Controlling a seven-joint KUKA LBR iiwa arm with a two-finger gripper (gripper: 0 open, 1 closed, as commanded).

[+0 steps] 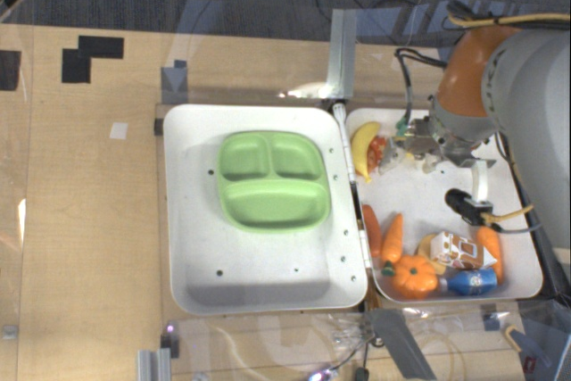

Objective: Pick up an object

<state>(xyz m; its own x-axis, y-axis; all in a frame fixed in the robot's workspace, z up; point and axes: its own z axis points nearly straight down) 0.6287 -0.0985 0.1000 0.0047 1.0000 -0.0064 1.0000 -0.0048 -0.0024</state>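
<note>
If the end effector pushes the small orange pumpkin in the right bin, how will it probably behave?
The small round orange pumpkin looks rounded, so it may roll rather than slide. It sits close to the orange carrot and the brown-and-white carton, which would likely stop it soon. Its smooth-looking surface could slip between fingers.

Green divided plate (272, 180) lies in the left bin (192, 281); toy food fills the right bin (526, 281)
</note>
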